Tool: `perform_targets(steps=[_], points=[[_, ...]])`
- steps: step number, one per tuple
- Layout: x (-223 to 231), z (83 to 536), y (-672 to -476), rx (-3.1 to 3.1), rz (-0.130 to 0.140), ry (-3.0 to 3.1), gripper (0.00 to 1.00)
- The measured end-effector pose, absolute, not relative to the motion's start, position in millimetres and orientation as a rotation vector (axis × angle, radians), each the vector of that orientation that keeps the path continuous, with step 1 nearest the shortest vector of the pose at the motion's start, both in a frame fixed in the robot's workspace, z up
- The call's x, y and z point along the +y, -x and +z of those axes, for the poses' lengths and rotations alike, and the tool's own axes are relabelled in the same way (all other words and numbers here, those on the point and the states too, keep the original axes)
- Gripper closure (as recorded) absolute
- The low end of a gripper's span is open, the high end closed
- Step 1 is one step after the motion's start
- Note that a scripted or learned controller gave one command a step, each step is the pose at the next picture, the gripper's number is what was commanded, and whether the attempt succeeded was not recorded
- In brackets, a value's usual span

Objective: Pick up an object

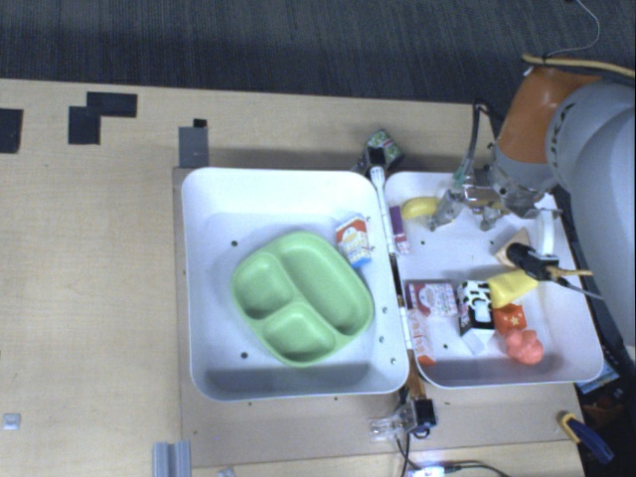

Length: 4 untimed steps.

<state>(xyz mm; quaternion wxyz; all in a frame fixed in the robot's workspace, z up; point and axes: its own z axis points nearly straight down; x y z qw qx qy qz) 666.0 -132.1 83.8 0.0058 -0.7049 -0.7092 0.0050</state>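
Observation:
My gripper (465, 213) hangs over the back of the right bin (586, 351), fingers spread and nothing between them. A yellow banana-shaped piece (419, 207) lies just left of it, close to the left finger. Nearer the front lie a red-and-white packet (433, 299), a black-and-white block (478, 304), a yellow piece (513, 286) and an orange-red toy (520, 338). A slim purple-and-white stick (397, 229) rests along this bin's left wall.
The left bin (204, 266) holds a green divided plate (301, 294) and a small red, white and blue carton (354, 240) by its right wall. A small green-and-black item (382, 151) sits on the bench behind the bins.

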Motion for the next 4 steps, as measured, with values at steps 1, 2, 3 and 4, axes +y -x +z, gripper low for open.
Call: perform_targets(steps=[1, 2, 3, 4], points=[[-132, 96, -667.3, -2.226, 0.014, 2.203, 1.0], [-132, 96, -667.7, -2.228, 0.012, 2.203, 0.0], [-131, 108, -668.8, -2.233, 0.01, 2.202, 1.0], [-131, 108, -668.8, -2.234, 0.01, 2.201, 0.0]])
